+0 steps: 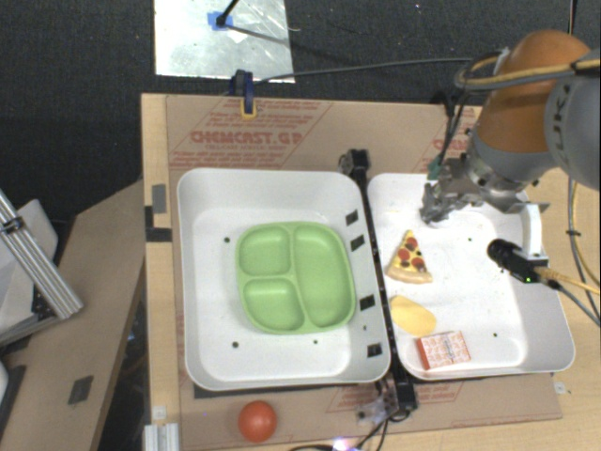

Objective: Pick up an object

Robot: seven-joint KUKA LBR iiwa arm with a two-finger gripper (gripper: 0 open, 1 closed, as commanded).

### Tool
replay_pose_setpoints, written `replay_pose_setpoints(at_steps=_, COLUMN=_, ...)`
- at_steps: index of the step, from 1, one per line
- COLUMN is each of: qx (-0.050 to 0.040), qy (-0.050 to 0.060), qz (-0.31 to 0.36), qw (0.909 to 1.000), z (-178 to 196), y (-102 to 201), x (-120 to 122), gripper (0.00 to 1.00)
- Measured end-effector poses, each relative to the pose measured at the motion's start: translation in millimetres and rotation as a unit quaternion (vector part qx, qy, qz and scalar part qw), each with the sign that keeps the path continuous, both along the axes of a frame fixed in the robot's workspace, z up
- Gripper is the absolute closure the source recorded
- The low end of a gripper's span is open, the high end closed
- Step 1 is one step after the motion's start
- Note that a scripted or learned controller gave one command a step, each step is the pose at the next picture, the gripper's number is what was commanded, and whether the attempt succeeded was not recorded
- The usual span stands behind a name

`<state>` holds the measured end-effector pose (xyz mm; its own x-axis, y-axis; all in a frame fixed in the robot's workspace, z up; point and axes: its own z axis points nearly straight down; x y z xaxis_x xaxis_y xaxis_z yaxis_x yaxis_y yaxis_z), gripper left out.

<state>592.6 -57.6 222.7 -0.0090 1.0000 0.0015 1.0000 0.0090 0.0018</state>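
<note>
**Gripper low over right bin, nothing visibly held**

Orange ball point(257, 420) on bench, front of left bin point(202, 252). Green divided tray point(295, 277) inside that bin. Right bin point(549, 341): red-white packet point(443, 349), yellow piece point(412, 316), pizza slice point(409, 259). Gripper point(435, 209) near bin's back-left, above pizza slice, apart from it. Finger opening: cannot tell.

One fixed camera, mounted high over the table point(160, 280), looking down at a slant. Mid distance: both white bins fit whole, left bin point(202, 252) near frame centre, right bin point(535, 327) toward the right edge. Far side of the table sits at top of frame. Arm point(526, 101) enters from upper right.
</note>
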Motion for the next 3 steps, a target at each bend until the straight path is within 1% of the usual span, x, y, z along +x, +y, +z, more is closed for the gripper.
replay_pose_setpoints(at_steps=1, qx=0.0002, qy=0.0, qz=0.001, qw=1.0, z=11.2, y=55.0, x=-0.8, gripper=1.0)
replay_pose_setpoints(at_steps=2, qx=0.0003, qy=0.001, qz=0.0, qw=1.0, z=-1.6, y=112.0, x=-6.5, gripper=1.0)
replay_pose_setpoints(at_steps=3, qx=0.0, qy=0.0, qz=0.0, qw=1.0, z=-7.3, y=166.2, x=-4.8, gripper=1.0)
